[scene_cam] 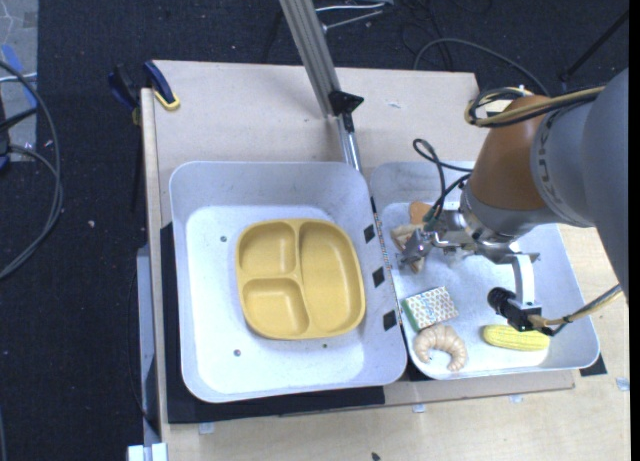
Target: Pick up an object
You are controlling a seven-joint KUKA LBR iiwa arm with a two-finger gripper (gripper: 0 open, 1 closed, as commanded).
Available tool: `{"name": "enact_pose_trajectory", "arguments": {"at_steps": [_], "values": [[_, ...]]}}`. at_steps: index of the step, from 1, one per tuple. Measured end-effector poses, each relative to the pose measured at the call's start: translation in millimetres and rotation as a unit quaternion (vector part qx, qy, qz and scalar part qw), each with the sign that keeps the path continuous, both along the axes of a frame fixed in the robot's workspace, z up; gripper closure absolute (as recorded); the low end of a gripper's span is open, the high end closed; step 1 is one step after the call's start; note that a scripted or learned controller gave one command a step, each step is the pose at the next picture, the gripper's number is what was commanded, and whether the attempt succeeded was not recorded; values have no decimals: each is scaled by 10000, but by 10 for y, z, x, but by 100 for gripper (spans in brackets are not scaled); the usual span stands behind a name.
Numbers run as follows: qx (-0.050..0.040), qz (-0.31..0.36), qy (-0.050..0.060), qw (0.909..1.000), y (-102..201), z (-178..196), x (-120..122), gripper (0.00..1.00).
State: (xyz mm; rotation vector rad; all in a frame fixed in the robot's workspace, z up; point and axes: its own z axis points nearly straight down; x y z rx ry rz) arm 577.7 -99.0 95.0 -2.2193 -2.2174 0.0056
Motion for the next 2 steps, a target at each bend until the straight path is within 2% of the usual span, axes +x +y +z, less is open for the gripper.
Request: {"name": "enact_pose_trajectory", "arguments": {"at_steps": [1, 2], "values": [[-4, -6, -26, 10000, -3, 134, 18, 100], [-8, 15, -53, 10000, -6, 584, 98, 100]]}}
